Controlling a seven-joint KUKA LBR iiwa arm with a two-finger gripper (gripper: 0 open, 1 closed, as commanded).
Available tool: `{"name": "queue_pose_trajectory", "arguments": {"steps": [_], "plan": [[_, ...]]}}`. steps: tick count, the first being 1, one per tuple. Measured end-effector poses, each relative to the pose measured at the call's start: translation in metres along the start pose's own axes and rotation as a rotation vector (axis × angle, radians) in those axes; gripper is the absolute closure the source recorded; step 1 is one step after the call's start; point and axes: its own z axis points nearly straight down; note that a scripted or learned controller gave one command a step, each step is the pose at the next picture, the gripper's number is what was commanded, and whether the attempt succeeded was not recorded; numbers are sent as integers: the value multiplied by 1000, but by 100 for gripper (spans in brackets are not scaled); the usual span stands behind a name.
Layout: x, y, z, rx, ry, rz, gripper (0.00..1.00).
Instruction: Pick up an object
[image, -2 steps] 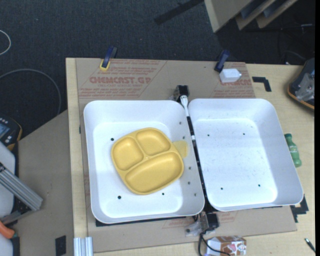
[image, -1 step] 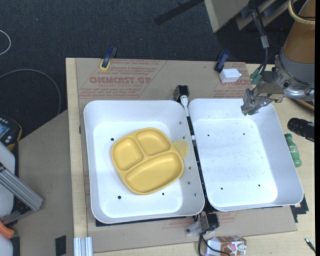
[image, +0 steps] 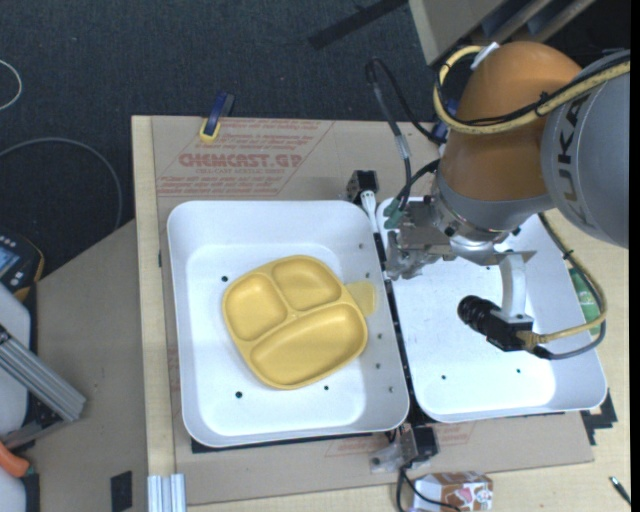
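Note:
A yellow divided plate (image: 293, 320) with three compartments lies flat in the middle of the left bin (image: 200, 240). A small yellow tab (image: 362, 297) sticks out at its right edge. My gripper (image: 405, 250) hangs under the orange wrist band (image: 505, 100), low over the left edge of the right bin (image: 450, 390), beside the wall between the two bins. It is to the right of the plate and apart from it. The wrist body hides what is below it.
A green object (image: 584, 290) lies along the right bin's right edge, partly hidden by the arm. A black cylinder with a yellow cable (image: 492, 321) hangs over the right bin. Both bins rest on a cardboard sheet (image: 250, 150).

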Motion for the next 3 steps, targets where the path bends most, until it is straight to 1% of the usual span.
{"name": "queue_pose_trajectory", "arguments": {"steps": [1,2,3], "plan": [[-19,-33,-74,-18,-4,13,100],[25,-55,-119,-17,-3,7,100],[27,-54,-147,-17,-4,12,100]]}}
